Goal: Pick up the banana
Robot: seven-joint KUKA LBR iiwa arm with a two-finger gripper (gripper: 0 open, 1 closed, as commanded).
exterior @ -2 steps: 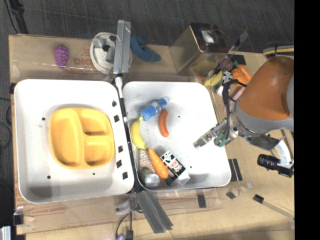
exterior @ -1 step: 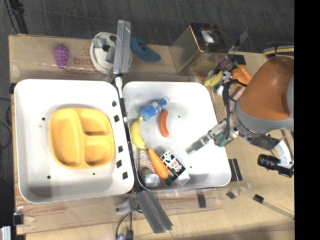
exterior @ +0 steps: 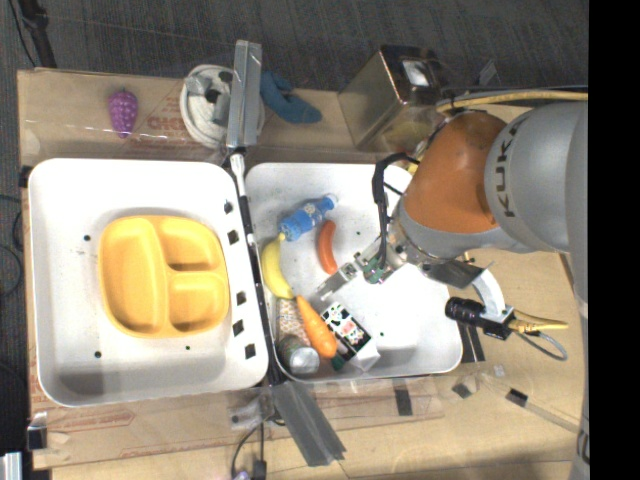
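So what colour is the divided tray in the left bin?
Yellow; the tray shows best in the camera view.

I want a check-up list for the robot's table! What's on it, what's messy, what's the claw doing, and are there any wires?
Surface: two white bins; left bin holds a yellow tray, right bin holds the toys.
Job's things: banana by the right bin's left wall, ungripped.
Clutter: blue bottle, red sausage, carrot, patterned box, silver can.
Grippers: gripper low over the right bin, right of the banana.
Cables: black cable looping at the wrist.
Surroundings: purple grapes, blue cloth, brown box behind the bins.
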